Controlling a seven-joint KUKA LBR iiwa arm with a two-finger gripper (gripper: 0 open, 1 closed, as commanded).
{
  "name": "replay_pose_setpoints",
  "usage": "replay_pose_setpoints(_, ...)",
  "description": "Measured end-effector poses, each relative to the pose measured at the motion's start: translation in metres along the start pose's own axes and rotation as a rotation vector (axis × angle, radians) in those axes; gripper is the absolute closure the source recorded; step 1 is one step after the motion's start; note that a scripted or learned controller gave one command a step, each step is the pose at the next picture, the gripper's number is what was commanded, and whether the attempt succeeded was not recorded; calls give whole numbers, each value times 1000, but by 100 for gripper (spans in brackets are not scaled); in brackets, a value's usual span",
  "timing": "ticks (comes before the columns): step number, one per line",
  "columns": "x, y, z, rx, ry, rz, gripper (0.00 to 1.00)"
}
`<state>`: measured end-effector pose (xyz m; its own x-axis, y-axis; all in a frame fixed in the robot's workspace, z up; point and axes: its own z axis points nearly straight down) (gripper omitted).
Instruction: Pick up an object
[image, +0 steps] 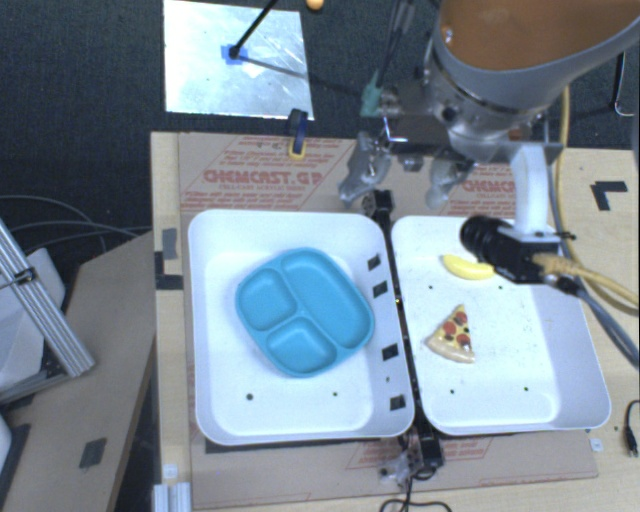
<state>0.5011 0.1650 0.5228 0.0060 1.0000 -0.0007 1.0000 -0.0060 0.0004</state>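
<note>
A tray (303, 311) lies in the left bin (215, 400); in the right bin (520, 400), a banana (466, 267) (far side) and pizza slice (453, 335) nearer.

Grey arm (500, 70) with orange band, metal fittings and a silvery two-fingered end effector (400, 187).

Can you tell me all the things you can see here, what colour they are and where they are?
Shallow white plastic bins: two, white, side by side on the bench, left and right.
Blue divided plastic plate: one, blue, three compartments, middle of the left bin.
Yellow toy banana: one, yellow, top of the right bin, beside a black cylindrical part.
Toy pizza slice: one, tan with red dots, middle of the right bin.
Grey arm with orange band: one, top right.
Gripper: one, silver, above the bins' far edge, holding nothing.
</note>
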Motion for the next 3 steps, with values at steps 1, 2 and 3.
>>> replay_pose_setpoints(1, 66, -16, -13, -2, 4, -15, 0)
replay_pose_setpoints(2, 63, -15, -24, -4, 4, -15, 100)
replay_pose_setpoints(3, 24, 42, 105, 10, -5, -1, 100)
